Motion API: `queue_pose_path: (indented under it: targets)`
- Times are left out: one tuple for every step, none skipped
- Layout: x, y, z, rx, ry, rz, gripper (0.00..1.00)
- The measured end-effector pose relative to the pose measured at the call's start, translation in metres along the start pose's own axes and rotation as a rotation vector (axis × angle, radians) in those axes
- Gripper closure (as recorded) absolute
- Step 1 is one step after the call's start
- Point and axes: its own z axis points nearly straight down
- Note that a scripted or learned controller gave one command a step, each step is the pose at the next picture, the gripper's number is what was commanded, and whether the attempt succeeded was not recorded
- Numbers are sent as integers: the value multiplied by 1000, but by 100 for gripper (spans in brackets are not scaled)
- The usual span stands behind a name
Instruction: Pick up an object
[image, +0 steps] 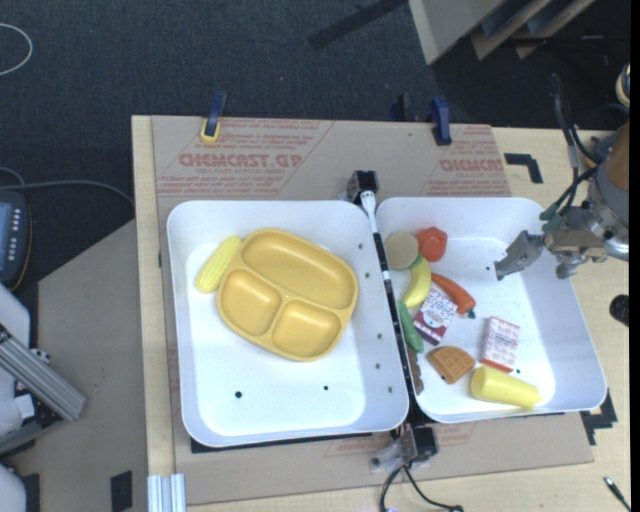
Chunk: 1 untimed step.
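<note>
In the right white bin (575, 330) a yellow plastic banana (418, 284), an orange carrot (455, 291), a red tomato (432, 242) and a yellow cylinder (503, 387) are seen lying flat.

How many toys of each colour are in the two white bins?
Yellow: 4, the tray, corn, banana and block
Red or orange: 2, the tomato and carrot
Tan or brown: 2, the round piece and waffle
Red-and-white packets: 2
Green: 1, the long piece
Total: 11
</note>
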Motion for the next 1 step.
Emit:
queue_pose_path:
  targets:
    - [0,2,-7,-13,-2,-3,0]
